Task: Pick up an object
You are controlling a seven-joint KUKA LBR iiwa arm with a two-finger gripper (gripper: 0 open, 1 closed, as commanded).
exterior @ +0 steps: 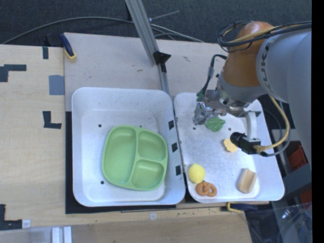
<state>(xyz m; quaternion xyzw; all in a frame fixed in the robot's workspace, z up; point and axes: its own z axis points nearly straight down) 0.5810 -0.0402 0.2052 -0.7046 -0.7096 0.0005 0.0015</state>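
My gripper [201, 116] hangs low over the far part of the right bin [268, 189], reaching in from the right. A small green object [216, 124] lies just to its right, touching or nearly touching it; I cannot tell whether it is gripped. A yellow piece [230, 146] lies a little nearer, partly behind a black fitting on the arm. Along the bin's near edge sit a yellow ball [197, 173], a brown pretzel [206, 189] and a tan block [246, 180].
The left bin [86, 110] holds a green divided plate [135, 157]. A grey metal post [144, 24] slants down to the bins' shared far corner. Cables loop off the arm on the right.
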